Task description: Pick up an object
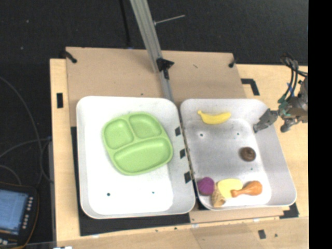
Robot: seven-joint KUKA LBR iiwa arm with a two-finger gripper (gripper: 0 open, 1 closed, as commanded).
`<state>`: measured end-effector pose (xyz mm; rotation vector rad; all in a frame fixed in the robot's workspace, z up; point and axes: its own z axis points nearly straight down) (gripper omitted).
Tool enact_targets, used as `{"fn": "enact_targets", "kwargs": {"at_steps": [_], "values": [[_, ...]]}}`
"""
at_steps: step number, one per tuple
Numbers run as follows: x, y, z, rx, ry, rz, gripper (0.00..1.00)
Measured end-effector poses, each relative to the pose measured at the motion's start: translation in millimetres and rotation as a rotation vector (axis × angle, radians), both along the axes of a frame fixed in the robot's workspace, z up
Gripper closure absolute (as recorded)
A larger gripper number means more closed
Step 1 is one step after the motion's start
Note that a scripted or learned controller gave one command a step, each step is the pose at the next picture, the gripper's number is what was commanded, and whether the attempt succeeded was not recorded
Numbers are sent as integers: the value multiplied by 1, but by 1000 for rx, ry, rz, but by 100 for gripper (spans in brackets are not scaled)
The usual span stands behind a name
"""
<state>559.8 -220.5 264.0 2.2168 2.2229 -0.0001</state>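
Camera view: fingers apart over right bin's edge, banana well left.

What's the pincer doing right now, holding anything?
Pincer: at the right bin's upper right rim, nothing visible between its fingers; open or closed cannot be told.

no legible text, labels, brands or numbers on any surface
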Motion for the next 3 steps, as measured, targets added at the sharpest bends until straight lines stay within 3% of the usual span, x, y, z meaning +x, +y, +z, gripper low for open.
{"fn": "enact_targets", "kwargs": {"at_steps": [1, 3], "values": [[0, 0, 0, 0, 0, 0, 0], [7, -2, -100, 1, 5, -3, 0]]}}
